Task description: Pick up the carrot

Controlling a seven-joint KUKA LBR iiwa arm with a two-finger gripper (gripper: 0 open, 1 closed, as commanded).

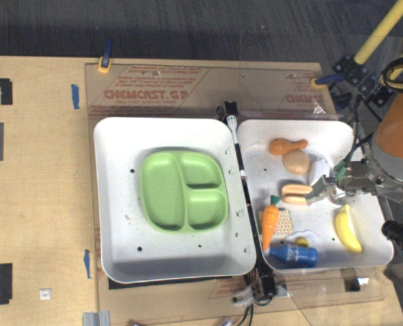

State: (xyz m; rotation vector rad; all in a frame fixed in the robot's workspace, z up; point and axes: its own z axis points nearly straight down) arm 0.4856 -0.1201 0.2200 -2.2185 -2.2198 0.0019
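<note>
Carrot crowded, grasp at risk

Carrot lies in the right bin against its left wall, the blue bottle touching its tip. Gripper hovers beside the hot dog, fingers apart, empty; descending here could catch the wrong item

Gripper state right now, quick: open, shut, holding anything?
Gripper: over the right bin, beside the hot dog; open or shut cannot be told. The carrot lies apart from it, not held.
</note>
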